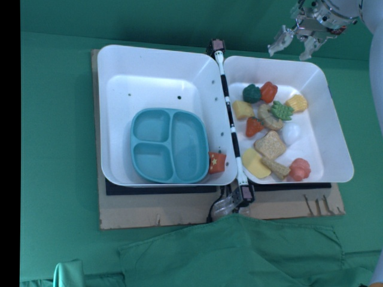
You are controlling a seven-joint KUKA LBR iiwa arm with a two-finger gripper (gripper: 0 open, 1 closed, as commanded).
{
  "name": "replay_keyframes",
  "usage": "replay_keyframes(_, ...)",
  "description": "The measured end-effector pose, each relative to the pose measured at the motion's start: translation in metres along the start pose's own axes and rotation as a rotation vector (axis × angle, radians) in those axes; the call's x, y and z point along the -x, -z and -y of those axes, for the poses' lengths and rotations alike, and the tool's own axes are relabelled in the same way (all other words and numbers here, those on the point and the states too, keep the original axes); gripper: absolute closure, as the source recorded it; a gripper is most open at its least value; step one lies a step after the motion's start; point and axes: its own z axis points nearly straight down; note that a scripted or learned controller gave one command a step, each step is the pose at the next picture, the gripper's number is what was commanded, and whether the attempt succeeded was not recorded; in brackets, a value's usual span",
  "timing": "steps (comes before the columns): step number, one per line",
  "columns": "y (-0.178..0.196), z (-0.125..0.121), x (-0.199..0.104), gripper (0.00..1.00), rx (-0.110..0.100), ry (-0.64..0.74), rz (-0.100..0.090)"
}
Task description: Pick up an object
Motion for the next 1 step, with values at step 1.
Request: replay_keyframes(1, 0.031, 0.0012, 0.044, 0.0, -0.009, -0.004, 0.0)
